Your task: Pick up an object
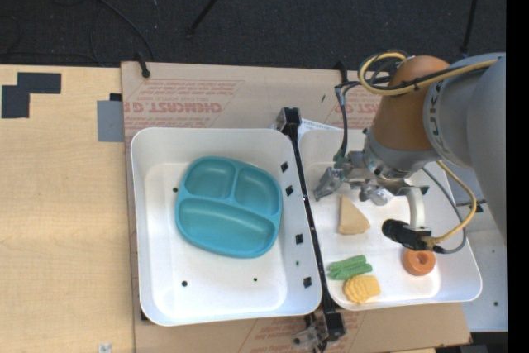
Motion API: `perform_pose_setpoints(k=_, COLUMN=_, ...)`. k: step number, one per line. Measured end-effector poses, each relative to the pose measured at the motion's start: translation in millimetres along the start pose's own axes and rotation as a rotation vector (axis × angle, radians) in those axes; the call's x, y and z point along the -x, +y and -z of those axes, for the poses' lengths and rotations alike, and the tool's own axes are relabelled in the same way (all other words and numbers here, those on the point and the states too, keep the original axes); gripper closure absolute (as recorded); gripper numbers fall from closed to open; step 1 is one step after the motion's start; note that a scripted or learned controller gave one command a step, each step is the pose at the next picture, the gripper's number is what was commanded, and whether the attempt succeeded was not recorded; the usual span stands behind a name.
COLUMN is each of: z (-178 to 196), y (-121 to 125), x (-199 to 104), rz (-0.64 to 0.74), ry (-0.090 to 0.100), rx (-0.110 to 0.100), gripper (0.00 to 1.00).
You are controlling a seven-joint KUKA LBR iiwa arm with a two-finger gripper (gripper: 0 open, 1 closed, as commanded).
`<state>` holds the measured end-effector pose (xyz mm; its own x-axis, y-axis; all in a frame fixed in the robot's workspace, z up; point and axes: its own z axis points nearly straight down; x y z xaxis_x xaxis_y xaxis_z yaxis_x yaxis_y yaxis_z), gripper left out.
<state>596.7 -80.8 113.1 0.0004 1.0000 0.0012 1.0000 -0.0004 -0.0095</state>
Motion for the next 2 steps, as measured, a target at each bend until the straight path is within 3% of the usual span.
perform_pose_setpoints(k=1, z=14, y=1, x=2, rz=-0.005, ry=0.000, rx=0.003, gripper=1.00)
perform_pose_setpoints(k=2, z=57, y=5, x=3, rz=-0.001, ry=-0.001, rx=0.010, gripper=1.00)
